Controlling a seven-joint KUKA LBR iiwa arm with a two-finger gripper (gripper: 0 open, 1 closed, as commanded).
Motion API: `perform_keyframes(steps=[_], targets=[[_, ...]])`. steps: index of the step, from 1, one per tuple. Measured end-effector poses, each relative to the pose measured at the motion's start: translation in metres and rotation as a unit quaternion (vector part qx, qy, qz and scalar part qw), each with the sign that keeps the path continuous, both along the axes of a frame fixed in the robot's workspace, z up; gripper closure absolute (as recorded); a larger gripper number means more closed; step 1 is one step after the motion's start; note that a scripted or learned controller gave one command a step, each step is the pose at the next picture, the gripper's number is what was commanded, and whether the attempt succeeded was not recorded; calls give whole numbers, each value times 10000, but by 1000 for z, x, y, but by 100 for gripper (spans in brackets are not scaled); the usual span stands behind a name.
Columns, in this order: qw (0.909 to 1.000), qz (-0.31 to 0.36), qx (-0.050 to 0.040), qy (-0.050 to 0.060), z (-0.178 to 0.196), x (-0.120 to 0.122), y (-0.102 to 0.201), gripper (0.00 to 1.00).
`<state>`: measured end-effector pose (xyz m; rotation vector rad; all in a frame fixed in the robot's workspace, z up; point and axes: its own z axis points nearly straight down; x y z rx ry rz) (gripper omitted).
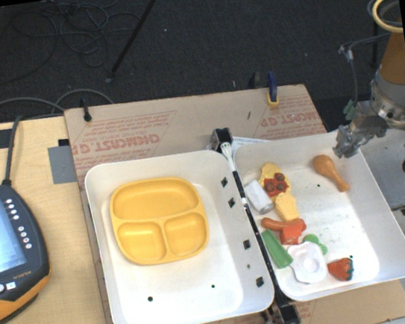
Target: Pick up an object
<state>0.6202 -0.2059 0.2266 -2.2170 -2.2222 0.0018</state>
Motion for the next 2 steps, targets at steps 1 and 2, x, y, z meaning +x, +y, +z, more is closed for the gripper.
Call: perform_keyframes(steps=[1, 2], targets=[[10000, 26, 20, 17, -19, -11, 94, 100], [10000, 29, 17, 17, -41, -2, 179, 100]])
